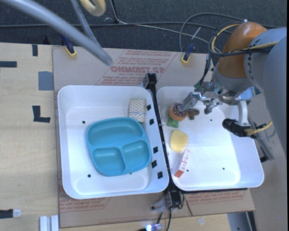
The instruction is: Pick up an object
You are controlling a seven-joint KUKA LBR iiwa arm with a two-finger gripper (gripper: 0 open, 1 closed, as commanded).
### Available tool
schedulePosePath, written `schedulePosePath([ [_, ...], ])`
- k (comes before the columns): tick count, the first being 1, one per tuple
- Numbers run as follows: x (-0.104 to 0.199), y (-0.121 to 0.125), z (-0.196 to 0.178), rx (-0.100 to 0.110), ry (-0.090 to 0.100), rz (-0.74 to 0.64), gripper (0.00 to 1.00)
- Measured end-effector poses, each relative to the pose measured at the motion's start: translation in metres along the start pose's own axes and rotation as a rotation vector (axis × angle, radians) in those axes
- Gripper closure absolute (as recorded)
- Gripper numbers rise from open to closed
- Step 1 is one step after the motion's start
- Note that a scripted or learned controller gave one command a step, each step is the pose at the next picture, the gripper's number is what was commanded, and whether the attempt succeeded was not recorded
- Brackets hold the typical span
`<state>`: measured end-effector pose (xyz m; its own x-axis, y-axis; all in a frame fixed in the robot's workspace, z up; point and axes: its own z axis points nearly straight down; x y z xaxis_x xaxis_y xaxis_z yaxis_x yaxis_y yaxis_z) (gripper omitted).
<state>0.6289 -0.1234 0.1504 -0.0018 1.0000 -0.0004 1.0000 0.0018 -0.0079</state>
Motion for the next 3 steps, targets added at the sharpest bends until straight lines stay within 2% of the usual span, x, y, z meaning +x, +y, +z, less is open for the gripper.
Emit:
schedulePosePath([
  [1,-0.003,-0.002,0.044,-0.003,0.0,0.0,0.0],
  [2,0.002,0.004,0.059,-0.017,0.01,-0.002,0.0],
  [3,0.003,0.005,0.046,-0.024,0.007,-0.006,1.0],
])
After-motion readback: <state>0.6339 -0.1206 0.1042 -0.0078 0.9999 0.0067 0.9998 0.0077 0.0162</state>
